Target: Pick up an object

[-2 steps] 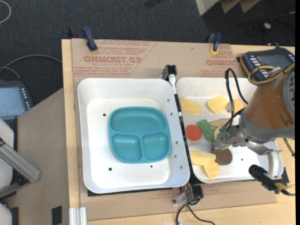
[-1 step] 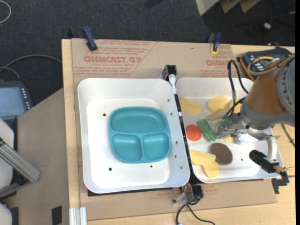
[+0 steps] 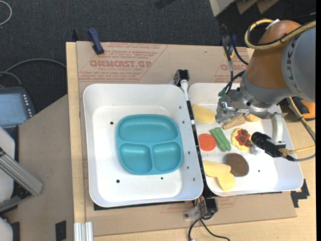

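Several toy food items lie in the right bin (image 3: 288,177): a yellow wedge (image 3: 203,114), a green bean (image 3: 219,139), an orange disc (image 3: 207,142), a pizza-like piece (image 3: 242,138), a brown cookie (image 3: 236,164) and a yellow piece (image 3: 219,173). We find the gripper (image 3: 230,118) low over the bin's far half, between the wedge and the pizza-like piece; we cannot tell its state. We judge the approach step in hand; next comes a committed descent onto one item without crowding its neighbours. The left bin (image 3: 98,139) holds a teal divided plate (image 3: 149,143). Both bins rest on a cardboard-covered bench (image 3: 130,62), dark carpet (image 3: 100,9) beyond.
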Available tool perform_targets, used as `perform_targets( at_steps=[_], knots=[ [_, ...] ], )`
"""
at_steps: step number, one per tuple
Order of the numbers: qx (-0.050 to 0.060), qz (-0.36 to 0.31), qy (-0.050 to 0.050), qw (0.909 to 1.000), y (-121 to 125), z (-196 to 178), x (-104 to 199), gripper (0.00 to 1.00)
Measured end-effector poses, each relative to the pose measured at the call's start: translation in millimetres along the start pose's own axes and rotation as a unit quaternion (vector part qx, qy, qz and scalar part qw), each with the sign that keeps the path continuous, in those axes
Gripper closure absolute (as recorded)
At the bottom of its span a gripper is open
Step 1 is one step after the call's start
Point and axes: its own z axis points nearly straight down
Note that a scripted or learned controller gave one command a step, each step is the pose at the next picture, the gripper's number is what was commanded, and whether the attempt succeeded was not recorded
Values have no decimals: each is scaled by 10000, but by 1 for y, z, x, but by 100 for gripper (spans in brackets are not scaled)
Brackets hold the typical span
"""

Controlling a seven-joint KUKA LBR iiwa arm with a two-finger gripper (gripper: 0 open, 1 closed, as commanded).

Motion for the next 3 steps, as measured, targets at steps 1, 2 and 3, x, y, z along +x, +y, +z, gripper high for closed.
perform_targets(
  at_steps=[1,2,3],
  knots=[
    [16,-27,23,10000,-72,-78,112,100],
    [-45,-19,29,10000,-82,-204,148,100],
    [15,7,1,10000,-82,-207,146,100]
  ],
)
